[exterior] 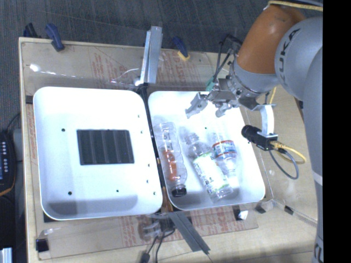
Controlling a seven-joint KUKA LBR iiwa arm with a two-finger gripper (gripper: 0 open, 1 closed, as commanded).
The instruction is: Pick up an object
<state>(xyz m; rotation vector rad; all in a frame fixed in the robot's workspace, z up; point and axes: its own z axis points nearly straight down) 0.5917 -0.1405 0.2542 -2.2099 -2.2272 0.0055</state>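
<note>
Tabletop [82, 234]: pale wood-coloured board on a dark carpeted floor, with blue clamps [54, 36] along the far edge.

Arm [296, 48]: grey, orange band above the wrist, reaching in from the right over the far part of the right bin. Part of the KUKA lettering is legible on the grey link.

Left bin [55, 119]: white, shallow, holding a dark ribbed rectangular pad [105, 147] near its centre.

Right bin [249, 188]: white, holding clear plastic bottles. A bottle with a reddish label and black cap [171, 160] lies along the bin's left wall. A bottle with a green-and-white label [211, 174] lies at a slant in the middle. A bottle with a red-and-blue label [225, 153] lies just right of it, touching. Label print too small to read.

Claw [208, 107]: fingers spread apart, nothing between them, above the far part of the right bin. All bottles lie nearer than the claw, apart from it.
</note>
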